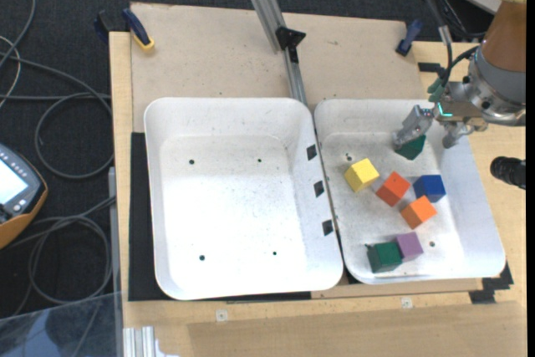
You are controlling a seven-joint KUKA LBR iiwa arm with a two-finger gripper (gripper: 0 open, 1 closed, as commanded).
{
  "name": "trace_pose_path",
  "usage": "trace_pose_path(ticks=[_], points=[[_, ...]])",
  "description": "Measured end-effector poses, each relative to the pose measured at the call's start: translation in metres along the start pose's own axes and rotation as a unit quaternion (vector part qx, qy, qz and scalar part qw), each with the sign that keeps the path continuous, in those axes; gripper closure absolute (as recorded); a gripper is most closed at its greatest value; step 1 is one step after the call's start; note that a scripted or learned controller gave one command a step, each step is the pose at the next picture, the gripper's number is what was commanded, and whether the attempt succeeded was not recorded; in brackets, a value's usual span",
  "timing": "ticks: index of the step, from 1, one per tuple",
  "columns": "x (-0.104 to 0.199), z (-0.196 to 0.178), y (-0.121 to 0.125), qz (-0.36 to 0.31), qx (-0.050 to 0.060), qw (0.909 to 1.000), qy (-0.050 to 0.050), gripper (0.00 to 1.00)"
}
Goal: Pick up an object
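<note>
Arm: reaches in from the right, wrist over the upper part of the right bin [468, 259], so the claw can work among the blocks.
Claw [430, 132]: two grey fingers spread apart and pointing down-left; a dark green piece [410, 149] sits at the tip of the left finger [413, 128]. I cannot tell whether that piece is pinched or merely touched, as it is not plainly between both fingers.
Candidates: yellow block [363, 174], red block [392, 188], blue block [429, 186], orange block [418, 211], purple block [409, 246], green block [385, 255], all loose on the right bin floor.
Grouping: red, blue and orange lie close together; purple and green touch near the bin's front wall, which would likely crowd a grasp.
Left bin [167, 130]: beside the right one on the tabletop [209, 46].
Progress: judged unfinished; no block is clearly lifted.
</note>
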State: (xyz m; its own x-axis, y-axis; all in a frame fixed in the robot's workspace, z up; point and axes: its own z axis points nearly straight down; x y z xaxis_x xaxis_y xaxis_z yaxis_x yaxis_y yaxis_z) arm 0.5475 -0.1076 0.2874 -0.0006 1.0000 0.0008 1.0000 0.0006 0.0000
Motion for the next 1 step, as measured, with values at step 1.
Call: trace_pose_path(ticks=[1], points=[[-0.0053,0.0617,-0.0017,0.001,0.004,1.0,0.0,0.0]])
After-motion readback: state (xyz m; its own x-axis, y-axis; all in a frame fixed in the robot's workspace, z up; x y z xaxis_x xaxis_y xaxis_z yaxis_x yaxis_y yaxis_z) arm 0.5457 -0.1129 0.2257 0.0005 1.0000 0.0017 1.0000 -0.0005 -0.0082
